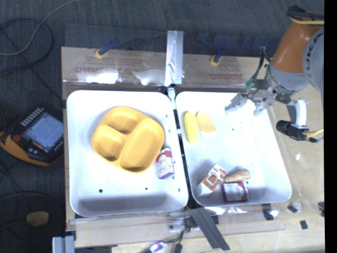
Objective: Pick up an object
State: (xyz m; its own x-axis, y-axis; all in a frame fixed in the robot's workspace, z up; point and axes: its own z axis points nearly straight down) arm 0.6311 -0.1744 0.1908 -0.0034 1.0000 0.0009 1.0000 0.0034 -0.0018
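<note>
My fingers (246, 103) hang spread wide with nothing between them over the far right part of the right bin (279, 157). Left of them lie a yellow banana (190, 126) and a pale lemon (206, 122). A dark red can (235, 192) sits near the front wall.

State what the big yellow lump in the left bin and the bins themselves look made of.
Yellow lump: likely soft foam or rubber, matte, with rounded bulging lobes and no glare. Bins: probably moulded plastic, smooth white with rounded corners and a faint sheen.
</note>
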